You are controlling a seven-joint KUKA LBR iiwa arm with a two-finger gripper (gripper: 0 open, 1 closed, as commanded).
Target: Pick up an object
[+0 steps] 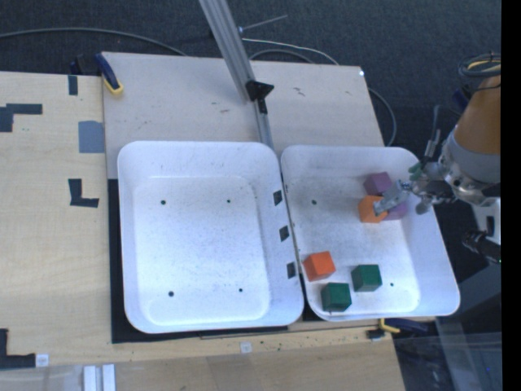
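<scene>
In the right bin (423, 300), my gripper (397, 195) reaches in from the right, low over a cluster of blocks near the bin's right wall. An orange block (371, 211) sits right at its tip, with a purple block (398, 211) just beside and partly under it. A second purple block (377, 183) lies just behind them. Nearer the front are another orange block (319, 265) and two green blocks (366, 278) (335, 296). Nothing is visibly lifted.
The left bin (130, 218) adjoins the right one along a shared middle wall. A slanted metal post (232, 43) rises behind the bins. The grey arm with its orange band (480, 125) stands over the right bin's right rim.
</scene>
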